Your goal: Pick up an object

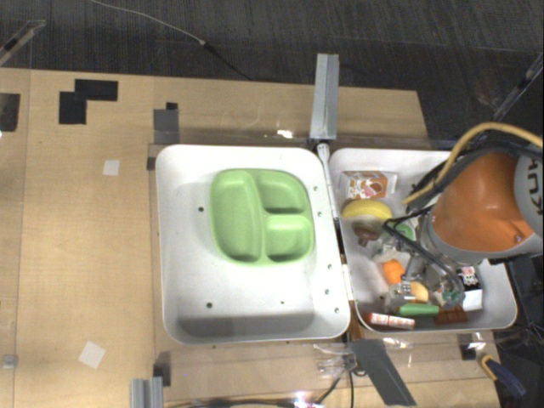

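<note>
Gripper (414,280) hangs low in the right bin (501,308) (finger state impossible to tell), a small orange object (392,271) just left of it, a yellow lemon-like piece (366,210) up-left, green divided tray (260,215) far left.

Left bin (174,253), white and shallow, rests on the tabletop (76,253). A green divided plate (259,215) lies upside-up near the bin's middle, toward its far side. A grey metal post (324,96) stands just beyond the bin's far right corner. Black patches (85,100) mark the tabletop well left of the bin; two small pale squares (92,354) lie farther left. Dark carpet (255,15) lies beyond the tabletop.
</note>
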Robot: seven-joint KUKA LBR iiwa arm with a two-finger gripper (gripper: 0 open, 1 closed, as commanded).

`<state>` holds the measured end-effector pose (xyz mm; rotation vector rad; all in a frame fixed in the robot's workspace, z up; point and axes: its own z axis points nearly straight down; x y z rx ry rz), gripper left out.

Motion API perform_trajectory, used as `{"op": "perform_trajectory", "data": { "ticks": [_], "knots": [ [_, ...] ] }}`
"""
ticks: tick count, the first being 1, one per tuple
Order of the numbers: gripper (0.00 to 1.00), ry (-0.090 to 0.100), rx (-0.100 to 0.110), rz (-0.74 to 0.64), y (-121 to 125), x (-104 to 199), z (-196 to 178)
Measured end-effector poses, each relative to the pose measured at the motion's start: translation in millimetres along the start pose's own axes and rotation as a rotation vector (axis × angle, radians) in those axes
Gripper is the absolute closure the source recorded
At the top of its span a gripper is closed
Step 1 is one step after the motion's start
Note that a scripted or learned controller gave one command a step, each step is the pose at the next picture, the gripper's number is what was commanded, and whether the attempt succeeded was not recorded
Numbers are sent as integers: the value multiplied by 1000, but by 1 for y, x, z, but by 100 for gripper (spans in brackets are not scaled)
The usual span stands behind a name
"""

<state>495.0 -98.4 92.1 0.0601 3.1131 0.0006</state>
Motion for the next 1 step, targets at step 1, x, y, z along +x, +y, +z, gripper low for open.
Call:
{"op": "perform_trajectory", "data": {
  "ticks": [1],
  "knots": [
    [0, 1, -1, 9, -5, 0, 0]
  ]
}}
